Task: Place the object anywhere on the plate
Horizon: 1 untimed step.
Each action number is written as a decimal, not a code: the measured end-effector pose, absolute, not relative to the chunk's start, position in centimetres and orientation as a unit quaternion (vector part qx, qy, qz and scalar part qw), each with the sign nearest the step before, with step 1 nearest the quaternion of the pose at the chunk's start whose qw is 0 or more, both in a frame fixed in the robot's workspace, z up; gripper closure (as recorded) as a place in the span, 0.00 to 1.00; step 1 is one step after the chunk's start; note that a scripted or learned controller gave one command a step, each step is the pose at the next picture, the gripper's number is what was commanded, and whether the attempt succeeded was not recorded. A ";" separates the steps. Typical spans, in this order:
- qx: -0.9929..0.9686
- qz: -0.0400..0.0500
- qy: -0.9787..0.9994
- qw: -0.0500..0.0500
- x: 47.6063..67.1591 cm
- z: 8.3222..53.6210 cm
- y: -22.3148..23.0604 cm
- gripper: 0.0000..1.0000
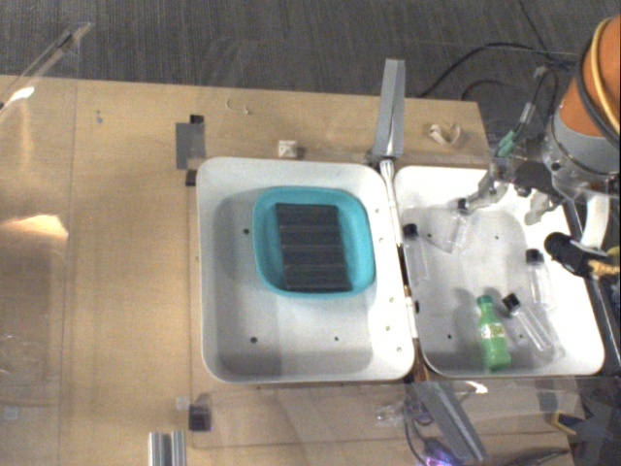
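A teal square plate (362, 246) lies in the left white bin (228, 289), with a dark ridged block (310, 247) resting on its middle. In the right bin (437, 352) a small green bottle (492, 334) lies near the front. Beside it is a clear bottle with a black cap (527, 322), and another clear bottle (537, 278) lies just behind that. A third clear bottle (439, 231) lies at the bin's back left. My gripper (566, 223) hangs over the right bin's back right part, above and apart from the bottles.
A grey metal post (390, 110) rises between the two bins at the back. Cables (485, 66) run behind the right bin. Small clamps (191, 139) stand on the wooden bench around the bins.
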<state>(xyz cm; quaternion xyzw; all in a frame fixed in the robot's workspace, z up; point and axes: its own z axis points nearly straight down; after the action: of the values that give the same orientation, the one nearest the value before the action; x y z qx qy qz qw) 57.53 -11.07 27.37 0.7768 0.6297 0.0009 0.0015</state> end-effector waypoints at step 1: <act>0.799 0.001 0.602 0.001 56.4 26.4 -8.7 0.00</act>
<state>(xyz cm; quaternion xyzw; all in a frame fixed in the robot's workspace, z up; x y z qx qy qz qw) 56.45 -8.66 26.41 0.7987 0.6017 0.0014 0.0012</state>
